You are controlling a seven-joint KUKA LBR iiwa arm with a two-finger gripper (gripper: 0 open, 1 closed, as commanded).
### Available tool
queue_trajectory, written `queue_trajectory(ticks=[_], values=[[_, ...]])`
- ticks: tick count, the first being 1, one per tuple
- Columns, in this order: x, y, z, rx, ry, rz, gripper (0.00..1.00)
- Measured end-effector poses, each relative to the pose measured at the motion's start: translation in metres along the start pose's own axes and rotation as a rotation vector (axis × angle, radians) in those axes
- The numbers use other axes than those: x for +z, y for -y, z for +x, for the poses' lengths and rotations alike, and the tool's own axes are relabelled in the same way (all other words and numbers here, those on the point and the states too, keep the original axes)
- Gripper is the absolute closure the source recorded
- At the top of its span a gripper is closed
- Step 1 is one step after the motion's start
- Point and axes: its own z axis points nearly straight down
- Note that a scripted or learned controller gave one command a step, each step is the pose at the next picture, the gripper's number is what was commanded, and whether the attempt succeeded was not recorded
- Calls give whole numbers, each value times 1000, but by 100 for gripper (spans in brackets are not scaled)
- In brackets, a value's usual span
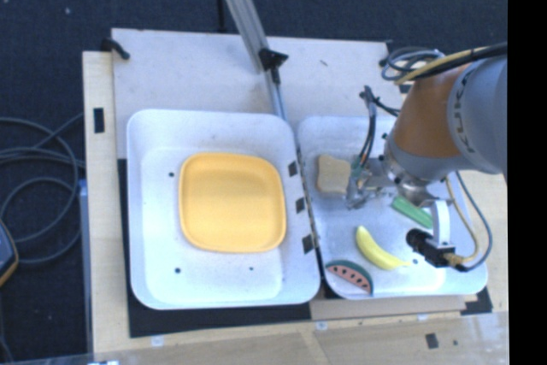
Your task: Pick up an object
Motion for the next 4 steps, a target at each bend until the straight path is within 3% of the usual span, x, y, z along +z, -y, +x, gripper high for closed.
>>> queue_trajectory(ticks=[1, 2, 4], values=[[-50, 8, 1, -2, 1, -3, 100], [-75, 8, 0, -2, 1, -1, 100], [-82, -6, 100, -6, 0, 2, 100]])
